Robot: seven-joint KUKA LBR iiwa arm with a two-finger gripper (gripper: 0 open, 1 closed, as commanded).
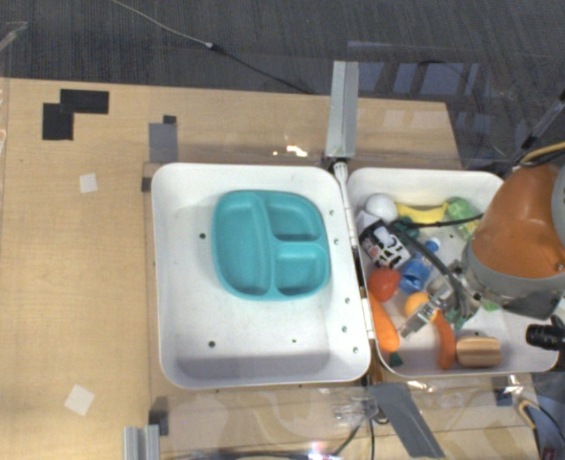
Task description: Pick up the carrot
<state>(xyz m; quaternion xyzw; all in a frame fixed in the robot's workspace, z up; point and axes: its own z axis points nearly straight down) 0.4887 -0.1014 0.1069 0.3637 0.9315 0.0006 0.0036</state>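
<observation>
pale wood makes up the desk (72, 286), which carries two shallow white bins side by side. the left bin (182, 353) holds a teal divided tray (268, 244) near its middle. the right bin (522, 360) is crowded: a white ball (379, 205) and a banana (422, 213) toward its far edge, a black-and-white printed item (385, 245) by its left wall, a red ball (384, 283), a blue piece (415, 272), and a tan wooden block (479, 352) near its near edge. the carrot (385, 329) lies along the left wall close to the near-left corner, and a second orange stick (443, 340) lies just left of the block. the grey arm with its orange band (522, 228) reaches over the right bin, and the claw (426, 316) sits low between the two orange pieces. nothing shows between its fingers, and i cannot tell whether they are apart or together.
</observation>
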